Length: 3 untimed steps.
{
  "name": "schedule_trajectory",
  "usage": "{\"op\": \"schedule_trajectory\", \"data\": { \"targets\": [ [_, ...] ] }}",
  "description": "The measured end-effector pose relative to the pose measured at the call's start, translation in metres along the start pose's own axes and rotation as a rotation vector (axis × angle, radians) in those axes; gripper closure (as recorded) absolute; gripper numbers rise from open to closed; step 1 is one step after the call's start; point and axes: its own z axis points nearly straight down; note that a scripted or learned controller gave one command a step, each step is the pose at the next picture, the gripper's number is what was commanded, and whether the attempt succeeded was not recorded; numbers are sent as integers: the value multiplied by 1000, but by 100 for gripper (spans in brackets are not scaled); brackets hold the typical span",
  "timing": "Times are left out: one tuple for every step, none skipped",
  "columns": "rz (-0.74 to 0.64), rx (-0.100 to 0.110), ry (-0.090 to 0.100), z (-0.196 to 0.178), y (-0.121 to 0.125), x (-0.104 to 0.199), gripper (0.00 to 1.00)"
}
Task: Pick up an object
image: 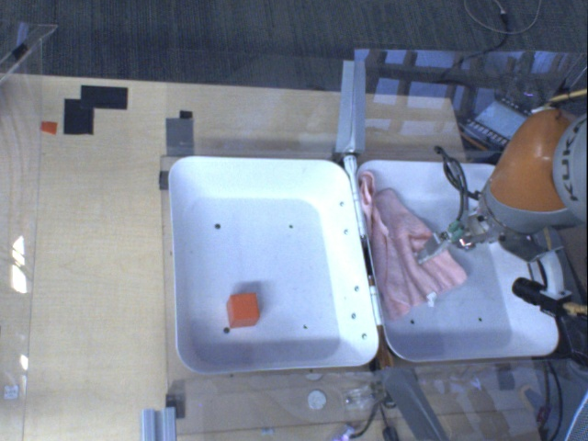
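Against the pink cloth's (401,249) right edge sits the gripper (439,243).

The arm (542,168) runs off the right edge; its gripper (439,246), over the pink cloth (400,251), is too small to read.

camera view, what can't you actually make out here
- Claw: too small and blurred over the pink cloth to tell whether it grips the cloth or how it is set.
- Right bin: its far right side is hidden under the arm.
- Pink cloth: folded on itself, so anything beneath is hidden.
- Orange block in the left bin: faces too small to read.
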Motion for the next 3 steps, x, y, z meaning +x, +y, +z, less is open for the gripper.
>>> {"op": "schedule_trajectory", "data": {
  "targets": [
    [-29,-1,0,-1,-9,27,0],
    [245,4,2,2,64,29,0],
    [239,-5,-1,-12,67,29,100]
  ]
}}
